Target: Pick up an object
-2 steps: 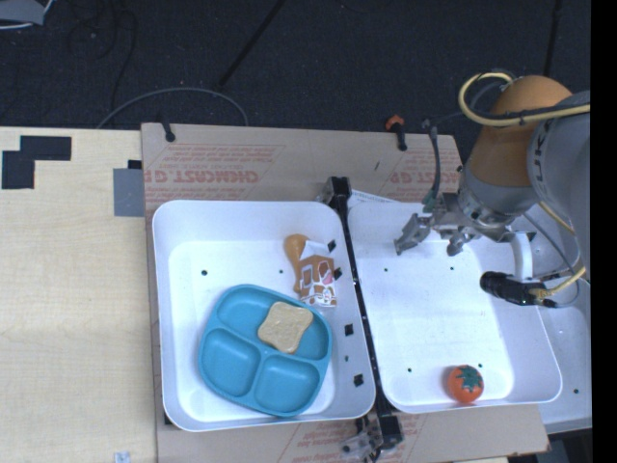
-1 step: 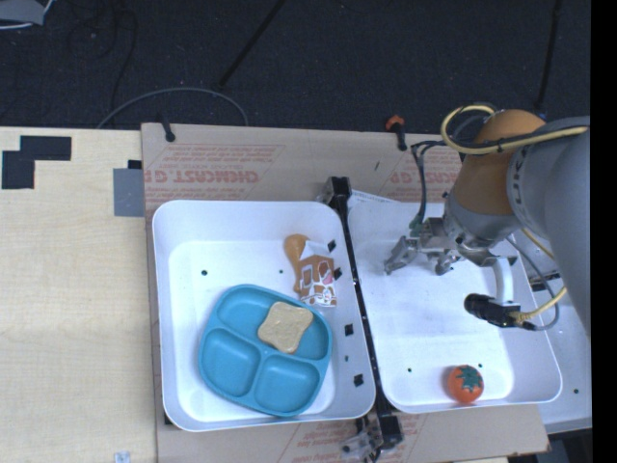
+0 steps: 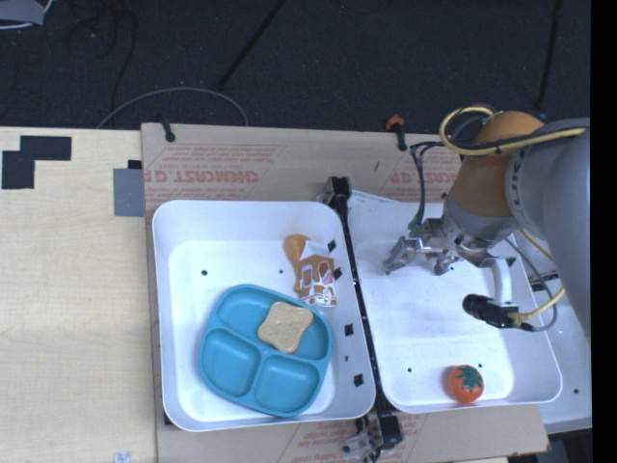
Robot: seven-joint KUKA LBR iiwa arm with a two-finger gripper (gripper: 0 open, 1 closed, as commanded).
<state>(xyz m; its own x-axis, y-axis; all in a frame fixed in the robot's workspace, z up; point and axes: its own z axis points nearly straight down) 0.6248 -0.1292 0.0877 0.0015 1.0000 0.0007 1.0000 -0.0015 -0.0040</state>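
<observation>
A light wood bench (image 3: 67, 287) is seen at far left, with black and grey patches near its top edge. Cardboard sheeting (image 3: 251, 167) with red print is laid under the two white bins.

In the left bin (image 3: 178, 258), a blue sectioned plate (image 3: 231, 360) is set toward the bottom centre, tilted against the bin floor. A tan slice of bread (image 3: 285, 327) is rested on the plate's upper right section. Just above the plate, a small printed packet (image 3: 317, 282) is placed near the bin's right wall, and a brown spoon-shaped piece (image 3: 296, 250) is seen touching the packet's upper left side. A black divider (image 3: 352, 297) is run between the two bins.

In the right bin (image 3: 415, 355), the pincer (image 3: 416, 255) is held low over the upper middle of the bin floor, its grey metal fingers spread partly apart and pointed left. Nothing is seen between the fingers. Whether the fingers touch the floor cannot be told. A small orange tomato-like ball (image 3: 465, 383) with a green top is located near the bin's bottom wall, well apart from the pincer. The grey arm (image 3: 549, 191) with its orange band (image 3: 487, 162) is reached in from the right, with yellow and black cables looped around the wrist.
</observation>
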